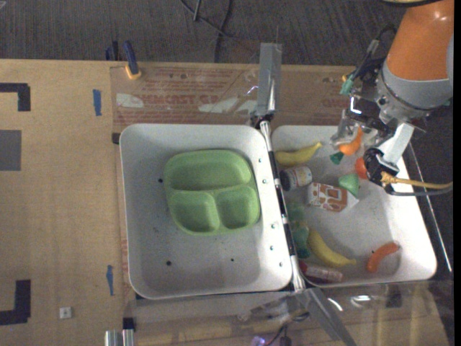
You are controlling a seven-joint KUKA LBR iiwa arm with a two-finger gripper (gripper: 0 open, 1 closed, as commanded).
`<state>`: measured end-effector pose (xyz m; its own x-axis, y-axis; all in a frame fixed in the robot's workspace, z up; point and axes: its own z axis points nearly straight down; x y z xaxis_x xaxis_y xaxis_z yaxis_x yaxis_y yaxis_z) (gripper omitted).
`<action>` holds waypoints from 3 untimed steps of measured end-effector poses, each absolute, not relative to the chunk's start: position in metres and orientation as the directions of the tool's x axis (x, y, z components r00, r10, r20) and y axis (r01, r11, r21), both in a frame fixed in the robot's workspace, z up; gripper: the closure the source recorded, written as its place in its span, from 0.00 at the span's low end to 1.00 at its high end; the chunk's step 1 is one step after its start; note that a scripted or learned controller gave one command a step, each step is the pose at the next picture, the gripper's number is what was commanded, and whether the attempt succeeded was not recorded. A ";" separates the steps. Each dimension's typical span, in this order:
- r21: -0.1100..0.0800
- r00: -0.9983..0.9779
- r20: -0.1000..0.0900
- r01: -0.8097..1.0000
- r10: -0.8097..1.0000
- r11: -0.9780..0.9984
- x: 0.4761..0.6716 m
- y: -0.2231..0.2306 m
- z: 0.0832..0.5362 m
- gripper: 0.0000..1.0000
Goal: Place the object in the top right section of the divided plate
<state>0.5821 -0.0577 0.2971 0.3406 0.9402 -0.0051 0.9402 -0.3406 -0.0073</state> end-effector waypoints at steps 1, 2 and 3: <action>-0.011 0.569 -0.008 0.822 0.822 -0.569 0.568 0.030 0.203 1.00; -0.017 0.570 -0.013 0.821 0.822 -0.570 0.568 0.030 0.209 1.00; -0.011 0.542 -0.007 0.840 0.840 -0.542 0.518 0.005 0.234 1.00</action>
<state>0.5185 0.0046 0.2343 0.5424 0.8401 -0.0069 0.8400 -0.5424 -0.0108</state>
